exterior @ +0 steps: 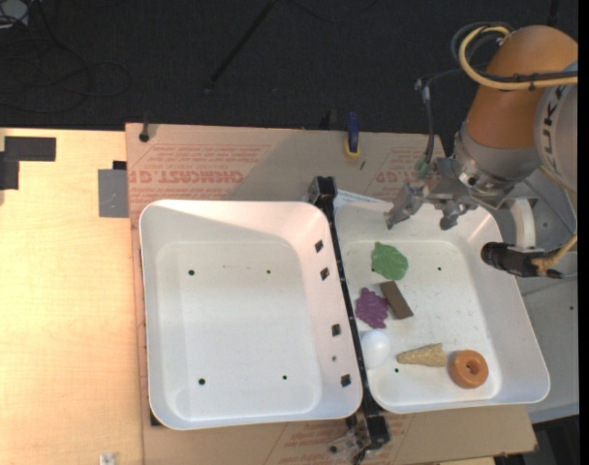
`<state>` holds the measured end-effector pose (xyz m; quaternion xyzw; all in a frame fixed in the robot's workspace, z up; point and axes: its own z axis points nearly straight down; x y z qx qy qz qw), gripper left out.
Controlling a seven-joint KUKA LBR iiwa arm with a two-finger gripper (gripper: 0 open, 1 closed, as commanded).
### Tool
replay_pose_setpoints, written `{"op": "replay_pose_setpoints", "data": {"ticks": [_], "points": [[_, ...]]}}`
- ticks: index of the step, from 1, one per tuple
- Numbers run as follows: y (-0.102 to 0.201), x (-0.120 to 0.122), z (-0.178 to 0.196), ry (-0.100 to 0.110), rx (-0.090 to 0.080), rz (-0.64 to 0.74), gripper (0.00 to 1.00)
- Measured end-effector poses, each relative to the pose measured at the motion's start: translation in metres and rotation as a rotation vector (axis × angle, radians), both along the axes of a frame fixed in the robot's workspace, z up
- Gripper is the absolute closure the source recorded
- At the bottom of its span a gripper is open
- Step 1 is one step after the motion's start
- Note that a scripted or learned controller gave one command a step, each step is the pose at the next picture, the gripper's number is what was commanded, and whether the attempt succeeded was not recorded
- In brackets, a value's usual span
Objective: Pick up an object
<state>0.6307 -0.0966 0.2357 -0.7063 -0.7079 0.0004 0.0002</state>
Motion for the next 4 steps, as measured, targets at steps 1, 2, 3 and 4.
{"op": "replay_pose_setpoints", "data": {"ticks": [1,2,3,4], "points": [[0.008,-0.016,-0.138,0.001,0.001,-0.003,0.0],[0.006,-0.017,-0.128,0.004,0.001,-0.009,1.0],[0.052,-0.024,-0.031,-0.006,0.002,0.002,1.0],[0.105,-0.018,0.06,-0.008,0.002,0.004,1.0]]}}
